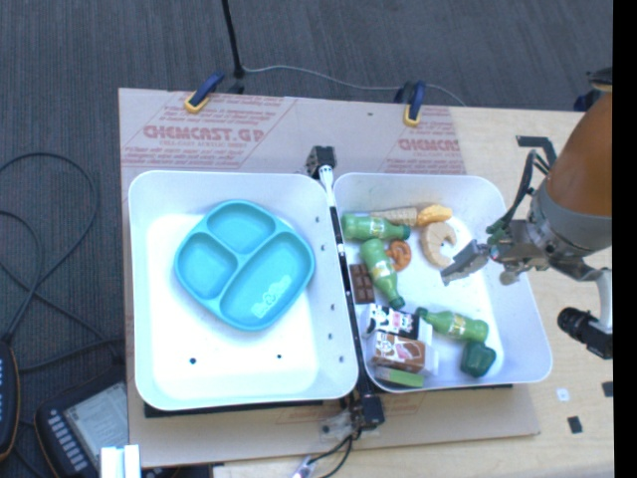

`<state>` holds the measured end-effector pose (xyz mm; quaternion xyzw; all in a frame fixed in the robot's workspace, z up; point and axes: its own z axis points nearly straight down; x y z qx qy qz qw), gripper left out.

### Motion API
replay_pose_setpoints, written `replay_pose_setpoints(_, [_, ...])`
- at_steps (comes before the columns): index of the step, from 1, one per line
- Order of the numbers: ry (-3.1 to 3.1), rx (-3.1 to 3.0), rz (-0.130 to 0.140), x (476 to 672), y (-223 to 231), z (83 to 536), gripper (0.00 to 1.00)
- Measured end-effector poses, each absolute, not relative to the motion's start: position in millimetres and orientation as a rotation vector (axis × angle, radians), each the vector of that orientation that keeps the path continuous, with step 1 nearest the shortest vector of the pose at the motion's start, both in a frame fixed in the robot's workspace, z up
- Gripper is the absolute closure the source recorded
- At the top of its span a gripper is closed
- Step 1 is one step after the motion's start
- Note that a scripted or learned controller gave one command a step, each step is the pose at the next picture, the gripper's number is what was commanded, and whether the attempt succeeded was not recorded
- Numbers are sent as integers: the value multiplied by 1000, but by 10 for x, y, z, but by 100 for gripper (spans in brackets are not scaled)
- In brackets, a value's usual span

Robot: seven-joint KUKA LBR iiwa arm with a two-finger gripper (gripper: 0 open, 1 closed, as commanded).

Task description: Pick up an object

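The right bin (518, 312) holds several toy foods. Three green bottles lie in it: one (373, 227) at the upper left, one (381, 273) slanted below it, and one (454, 324) lower down. A pale ring-shaped bagel (443, 243) lies just left of my gripper (488, 269). The gripper hangs over the bin's right half, open, with one finger (461, 265) pointing toward the bagel and nothing between the two. A green pepper (478, 359) sits in the bin's lower right corner.
A cone (402, 213), an orange piece (434, 213), a pretzel (400, 255), a chocolate bar (362, 284), a milk carton (396, 321) and a brown box (402, 351) also lie in the right bin. The left bin (159, 366) holds a blue divided plate (246, 264).
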<state>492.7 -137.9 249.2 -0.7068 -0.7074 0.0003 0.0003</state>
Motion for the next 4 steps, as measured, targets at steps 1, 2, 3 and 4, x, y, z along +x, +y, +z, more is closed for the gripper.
replay_pose_setpoints(1, [-2229, -2231, -9, 4983, -1514, 885, 0])
replay_pose_setpoints(2, [-2229, -2227, -7, 5931, -1489, 879, 0])
replay_pose_setpoints(3, [-2187, -2209, 42, 6611, -1229, 851, 0])
replay_pose_setpoints(4, [-2207, -2213, 30, 6646, -1224, 969, 100])
